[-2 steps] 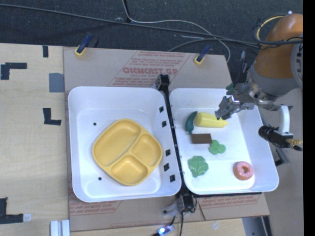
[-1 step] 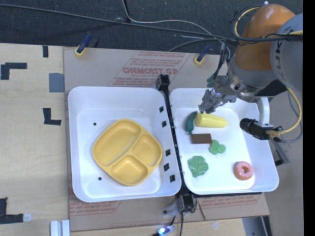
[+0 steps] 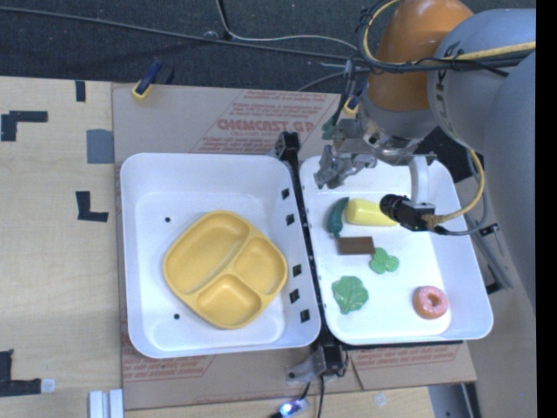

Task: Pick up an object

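Note:
My gripper (image 3: 333, 171) hangs over the far left part of the right bin (image 3: 461, 316), its fingers apart with nothing between them. Just below it lie a teal piece (image 3: 336, 217) and a yellow piece (image 3: 368, 212) side by side. A brown block (image 3: 355, 246) rests in front of those. Nearer the front are a small green leafy piece (image 3: 384, 262), a larger green leafy piece (image 3: 350, 293) and a pink doughnut (image 3: 430, 302).
The left bin (image 3: 139, 233) holds a yellow divided plate (image 3: 225, 268). A black ridge (image 3: 298, 233) separates the two bins. The grey arm with its orange band (image 3: 422, 20) fills the upper right, with cables looping near the right bin's far edge.

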`<state>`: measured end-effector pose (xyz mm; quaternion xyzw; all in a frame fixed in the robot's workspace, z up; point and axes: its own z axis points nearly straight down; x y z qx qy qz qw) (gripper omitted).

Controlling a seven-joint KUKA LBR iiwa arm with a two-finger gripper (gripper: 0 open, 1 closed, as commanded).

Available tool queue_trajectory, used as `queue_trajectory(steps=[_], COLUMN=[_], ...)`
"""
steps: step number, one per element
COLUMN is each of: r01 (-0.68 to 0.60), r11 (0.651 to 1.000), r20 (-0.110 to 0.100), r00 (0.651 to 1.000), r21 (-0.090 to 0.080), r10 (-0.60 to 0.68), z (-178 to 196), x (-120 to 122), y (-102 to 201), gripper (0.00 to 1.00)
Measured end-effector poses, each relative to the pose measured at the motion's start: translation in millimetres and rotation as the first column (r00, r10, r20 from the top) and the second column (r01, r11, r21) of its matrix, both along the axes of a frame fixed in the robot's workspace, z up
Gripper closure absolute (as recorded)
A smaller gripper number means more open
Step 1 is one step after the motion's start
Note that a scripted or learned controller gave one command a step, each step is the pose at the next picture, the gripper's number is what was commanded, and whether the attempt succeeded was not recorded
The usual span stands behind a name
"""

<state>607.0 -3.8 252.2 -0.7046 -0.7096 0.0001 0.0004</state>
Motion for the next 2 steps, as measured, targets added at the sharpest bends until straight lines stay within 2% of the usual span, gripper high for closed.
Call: queue_trajectory(steps=[2], r01=[0.002], r11=[1.0], r20=[0.0], r00=[1.0], r21=[0.0], r10=[-0.002], z=[-13.5], x=[31.2], y=[84.3], gripper=[1.0])
